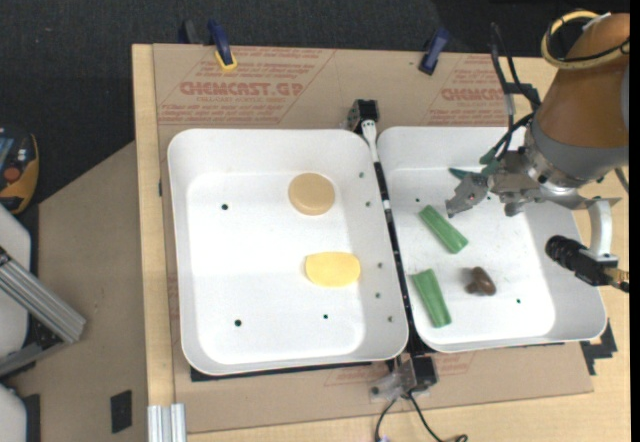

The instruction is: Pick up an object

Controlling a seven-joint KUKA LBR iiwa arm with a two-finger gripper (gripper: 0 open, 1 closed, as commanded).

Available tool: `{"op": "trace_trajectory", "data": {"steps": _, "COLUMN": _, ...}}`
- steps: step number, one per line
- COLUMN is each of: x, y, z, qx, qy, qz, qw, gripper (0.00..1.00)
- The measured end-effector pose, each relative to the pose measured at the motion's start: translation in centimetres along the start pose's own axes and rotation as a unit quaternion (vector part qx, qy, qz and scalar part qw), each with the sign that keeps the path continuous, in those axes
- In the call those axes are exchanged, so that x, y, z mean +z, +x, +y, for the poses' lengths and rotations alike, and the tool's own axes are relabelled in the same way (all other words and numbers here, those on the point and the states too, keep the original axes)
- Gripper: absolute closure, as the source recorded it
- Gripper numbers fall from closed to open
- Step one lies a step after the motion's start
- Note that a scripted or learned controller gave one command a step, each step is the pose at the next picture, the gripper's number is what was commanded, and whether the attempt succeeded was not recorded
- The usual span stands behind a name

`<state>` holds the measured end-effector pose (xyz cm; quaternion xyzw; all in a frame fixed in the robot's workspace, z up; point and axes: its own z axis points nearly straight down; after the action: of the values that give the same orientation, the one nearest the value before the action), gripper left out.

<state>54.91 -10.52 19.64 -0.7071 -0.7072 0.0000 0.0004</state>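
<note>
The pincer point(468, 196) hangs over the right bin point(570, 325), near its upper middle part. Its fingers stand a little apart and hold nothing. Just below it lies a green stick point(442, 229), tilted. A second green stick point(432, 296) lies lower, near the left wall of the bin, and a small brown lump point(481, 281) rests beside it on the right. In the left bin point(200, 230) there are a tan disc point(312, 194) and, below it, a yellow oval point(332, 269), apart from each other. Both bins sit on the surface point(160, 110).
</note>
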Motion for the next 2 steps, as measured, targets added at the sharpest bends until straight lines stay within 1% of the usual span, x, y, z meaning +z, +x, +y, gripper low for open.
{"op": "trace_trajectory", "data": {"steps": 1, "x": 6.6, "y": -1.9, "z": 4.5, "qx": 0.000, "qy": -0.001, "qz": -0.001, "qw": 1.0000, "gripper": 0.00}}
{"op": "trace_trajectory", "data": {"steps": 2, "x": 11.5, "y": 0.6, "z": -1.0, "qx": 0.001, "qy": 0.004, "qz": 0.001, "qw": 1.0000, "gripper": 0.00}}
